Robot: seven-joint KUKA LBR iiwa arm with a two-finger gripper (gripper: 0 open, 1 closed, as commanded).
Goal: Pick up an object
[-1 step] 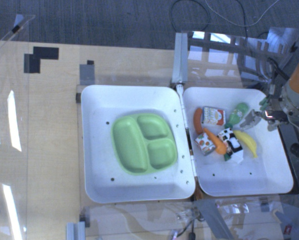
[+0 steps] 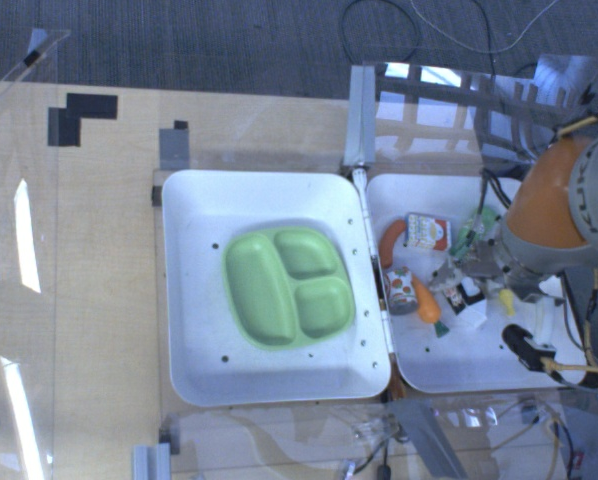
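The grey arm with its orange band reaches over the right-hand shallow white bin [image 2: 479,373], and its two-finger gripper [image 2: 476,263] hangs low among the clutter there. Whether it is spread or pressing on anything, I cannot tell. The orange plastic carrot [image 2: 428,303] lies just left of the gripper, with a red sausage-shaped toy [image 2: 391,238] and a small white carton [image 2: 426,232] further left. This looks like the reaching step; next comes closing on one piece and lifting.
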